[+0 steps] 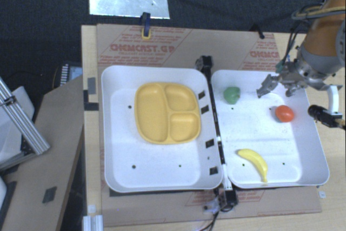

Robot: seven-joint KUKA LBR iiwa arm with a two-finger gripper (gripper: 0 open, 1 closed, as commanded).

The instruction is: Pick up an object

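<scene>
Over the right bin point(303, 173): gripper point(277, 88), fingers spread wide, holding nothing, poised for your pick.
Tomato point(284, 113): just below it, probably your target.
Banana point(254, 162): well apart, near the front wall.

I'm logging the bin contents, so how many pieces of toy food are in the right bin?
3: a green pepper-like piece near the back left, an orange-red tomato-like ball toward the right, and a yellow banana at the front. The gripper may hide something.

Dark carpet floor point(43, 8) around a wooden bench point(184, 43)
</scene>
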